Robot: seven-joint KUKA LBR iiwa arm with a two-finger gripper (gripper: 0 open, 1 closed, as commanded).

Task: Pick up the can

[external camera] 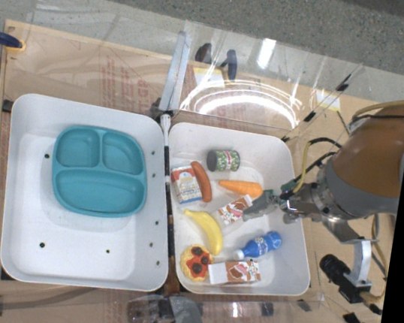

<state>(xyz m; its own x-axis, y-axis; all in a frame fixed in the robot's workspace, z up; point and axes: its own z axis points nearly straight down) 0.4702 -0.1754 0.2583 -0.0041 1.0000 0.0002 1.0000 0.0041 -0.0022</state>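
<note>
Nearest the camera in the right white plastic bin (287, 273) lie a round toy pizza (196, 263) and a small red-and-white carton (243, 273), with a blue-and-white bottle (260, 244) just beyond. Further in are a yellow toy banana (207, 228), an orange toy carrot (241, 188) and a red sausage (200, 180). The grey gripper (258, 208) hangs low beside the carrot; whether its fingers are spread or closed cannot be told. The small green-labelled can (223, 159) lies on its side near the bin's far wall, apart from the gripper. The left white bin (17, 226) holds a teal divided plate (100, 170).
</note>
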